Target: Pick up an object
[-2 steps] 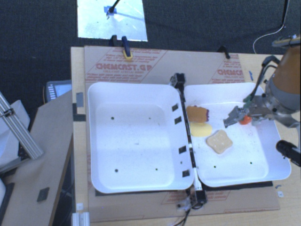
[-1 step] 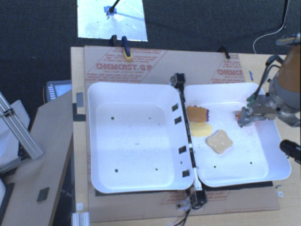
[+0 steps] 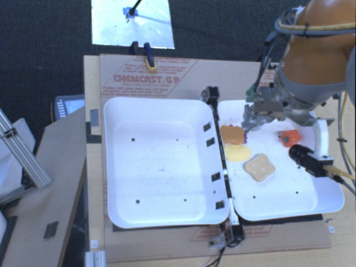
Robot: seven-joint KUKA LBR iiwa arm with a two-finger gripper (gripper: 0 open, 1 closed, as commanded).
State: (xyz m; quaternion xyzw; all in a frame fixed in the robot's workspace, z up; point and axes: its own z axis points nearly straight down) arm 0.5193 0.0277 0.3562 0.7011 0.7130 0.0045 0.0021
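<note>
In the right bin (image 3: 328, 202) lie several small items. An orange-brown block (image 3: 232, 134) sits near the bin's left wall, with a flat yellow piece (image 3: 237, 153) just in front of it. A beige toast-shaped piece (image 3: 259, 167) lies nearer the front. A red-orange item (image 3: 290, 138) rests toward the right. My gripper (image 3: 250, 123) hangs low over the back of the right bin, just right of and behind the orange-brown block. Nothing visible is held in it.
The left bin (image 3: 111, 149) adjoins the right one along a clipped middle wall (image 3: 218, 149). A black part with a cable (image 3: 307, 160) sticks out at the right bin's right side. The arm's bulky orange and grey body (image 3: 320, 43) overhangs the bin's back right.
</note>
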